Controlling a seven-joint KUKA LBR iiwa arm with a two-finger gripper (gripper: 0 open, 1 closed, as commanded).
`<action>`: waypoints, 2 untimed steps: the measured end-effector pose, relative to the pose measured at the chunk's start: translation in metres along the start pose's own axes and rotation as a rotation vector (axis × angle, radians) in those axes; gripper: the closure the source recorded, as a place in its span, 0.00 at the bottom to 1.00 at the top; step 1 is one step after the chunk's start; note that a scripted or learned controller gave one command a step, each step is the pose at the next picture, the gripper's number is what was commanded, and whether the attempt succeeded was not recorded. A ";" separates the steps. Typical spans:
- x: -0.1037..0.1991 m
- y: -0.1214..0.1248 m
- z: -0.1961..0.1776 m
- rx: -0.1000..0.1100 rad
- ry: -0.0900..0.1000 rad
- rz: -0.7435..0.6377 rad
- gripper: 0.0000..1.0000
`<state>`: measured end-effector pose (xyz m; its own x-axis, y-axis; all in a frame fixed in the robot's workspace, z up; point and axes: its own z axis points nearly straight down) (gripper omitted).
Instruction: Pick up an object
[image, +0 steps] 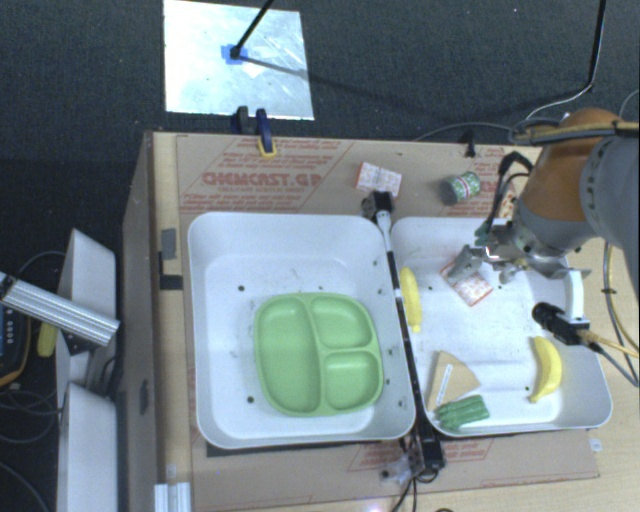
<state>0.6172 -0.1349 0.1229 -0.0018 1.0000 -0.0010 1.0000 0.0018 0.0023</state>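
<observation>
A small red-and-white packet lies tilted in the right bin, near its far wall.

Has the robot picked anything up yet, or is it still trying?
Nothing looks picked up yet. The gripper is down in the right bin, right at a small red and white packet lying on the floor. The banana, green toy and sandwich wedge also lie there. Grabbing and lifting are left.
</observation>
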 end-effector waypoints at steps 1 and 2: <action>-0.034 -0.074 -0.006 0.002 0.000 0.002 0.00; 0.043 -0.091 0.005 0.002 0.003 -0.003 0.00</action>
<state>0.5262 -0.0924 0.1175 -0.0050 1.0000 0.0022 1.0000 0.0050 0.0001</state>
